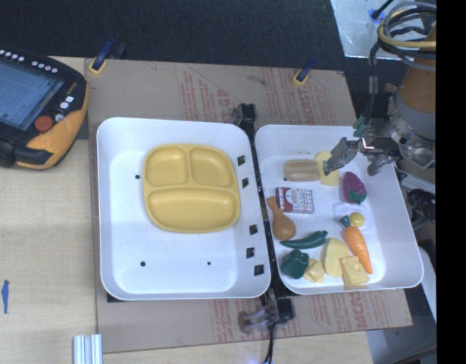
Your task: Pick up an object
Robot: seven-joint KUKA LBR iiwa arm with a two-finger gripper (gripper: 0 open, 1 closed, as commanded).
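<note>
The claw (357, 155) hovered with fingers spread and nothing between them over the right bin (392, 260), just above a purple toy eggplant (354, 187) among the play food there.

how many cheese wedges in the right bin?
3, all at the near edge of the right bin: a small one, a larger one, and a holed one. None seem hidden.

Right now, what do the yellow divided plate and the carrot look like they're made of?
The yellow divided plate looks like molded plastic with a matte finish: uniform color, soft rounded ridges. The carrot seems to be toy plastic, smooth and slightly glossy, evenly orange; rubber can't be ruled out.
</note>
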